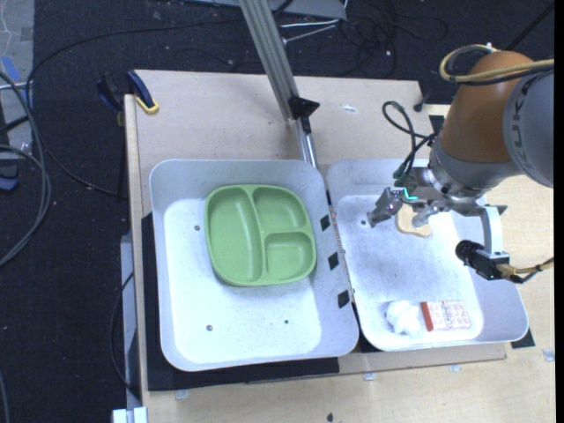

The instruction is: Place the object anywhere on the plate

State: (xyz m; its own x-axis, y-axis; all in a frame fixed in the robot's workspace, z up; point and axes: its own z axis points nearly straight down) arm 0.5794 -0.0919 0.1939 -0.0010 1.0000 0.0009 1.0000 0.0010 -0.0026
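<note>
A pale tan object (414, 223) sits in the upper part of the right bin (379, 263), directly under my gripper (407, 208) and partly hidden by it; I cannot tell from this angle how the claw is set. The green divided plate (261, 234) waits in the left bin (185, 324), well apart from the object. Near the right bin's front edge I see a white crumpled lump (403, 316) just beside a small red-and-white packet (447, 315).
</note>
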